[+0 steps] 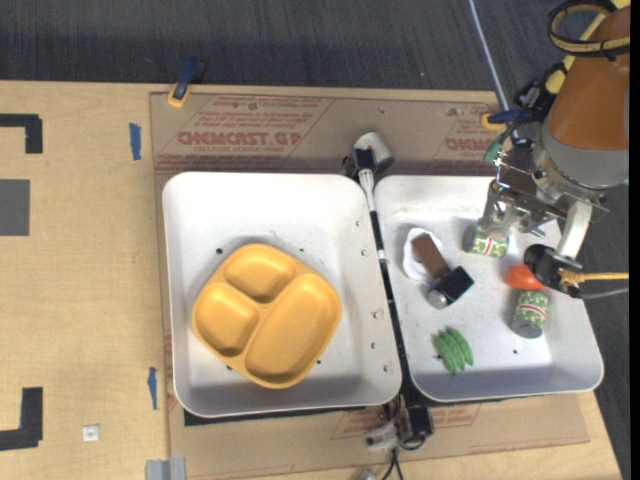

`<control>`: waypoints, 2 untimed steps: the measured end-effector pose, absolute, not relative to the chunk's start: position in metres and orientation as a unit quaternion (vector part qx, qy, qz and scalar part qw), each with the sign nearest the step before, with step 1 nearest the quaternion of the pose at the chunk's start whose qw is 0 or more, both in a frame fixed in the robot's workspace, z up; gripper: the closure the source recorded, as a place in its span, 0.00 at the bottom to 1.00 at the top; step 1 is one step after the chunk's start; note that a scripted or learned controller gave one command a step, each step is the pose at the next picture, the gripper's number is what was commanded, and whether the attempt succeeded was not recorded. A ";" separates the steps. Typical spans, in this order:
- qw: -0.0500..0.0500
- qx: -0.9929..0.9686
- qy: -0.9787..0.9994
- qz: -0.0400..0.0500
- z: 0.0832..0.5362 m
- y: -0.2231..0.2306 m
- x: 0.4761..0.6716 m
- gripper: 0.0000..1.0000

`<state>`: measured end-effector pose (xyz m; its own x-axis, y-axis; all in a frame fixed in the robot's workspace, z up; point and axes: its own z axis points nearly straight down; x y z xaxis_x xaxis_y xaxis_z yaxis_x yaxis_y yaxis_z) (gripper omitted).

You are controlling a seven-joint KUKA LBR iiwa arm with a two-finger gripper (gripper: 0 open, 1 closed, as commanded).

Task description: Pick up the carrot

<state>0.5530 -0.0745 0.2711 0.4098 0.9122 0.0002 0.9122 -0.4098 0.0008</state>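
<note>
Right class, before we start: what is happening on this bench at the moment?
A grey and orange robot arm reaches in from the right over the right bin, its gripper hanging above the bin's far right part. The carrot, its target, lies on the bin floor just below the gripper, not yet picked up. Around it sit two small cans, a green vegetable and a brown and white item. The left bin holds a yellow divided plate.

Hung over right bin [580, 373], gripper [530, 230] beside carrot [524, 277]. Lay nearby: two cans [530, 311], green pod [454, 349], brown-and-white item [426, 254], black piece [452, 286]. Sat in left bin [190, 208]: yellow divided plate [265, 313].
</note>
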 end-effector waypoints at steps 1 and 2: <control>-0.001 0.830 0.557 -0.001 0.184 -0.027 0.521 1.00; 0.000 0.886 0.464 -0.001 0.239 -0.004 0.479 1.00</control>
<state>0.4788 -0.0041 0.2391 0.5696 0.8219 -0.0009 0.8219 -0.5696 -0.0010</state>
